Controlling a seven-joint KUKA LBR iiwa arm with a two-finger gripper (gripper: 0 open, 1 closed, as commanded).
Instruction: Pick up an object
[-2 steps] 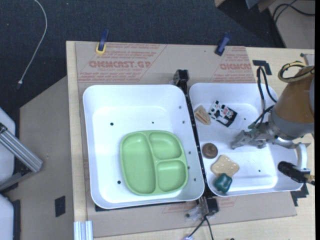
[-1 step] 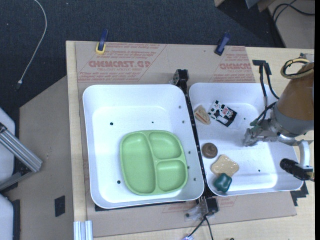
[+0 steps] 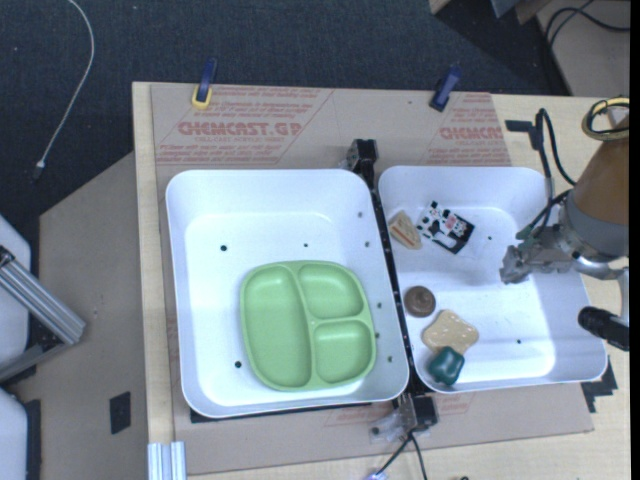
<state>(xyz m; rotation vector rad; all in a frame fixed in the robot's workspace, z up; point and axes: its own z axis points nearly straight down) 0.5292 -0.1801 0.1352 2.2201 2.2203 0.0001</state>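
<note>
The right bin holds several small objects. A tan wedge and a black-and-white patterned piece lie near its back left. A brown disc, a beige slab and a teal lump sit along its front left. My gripper hangs over the right half of that bin, well to the right of all of them, with nothing seen in it.
The left bin holds a green three-compartment plate. A black clamp sits at the back between the bins. Blue clips mark the board's back edge. My arm covers the right bin's right rim.
</note>
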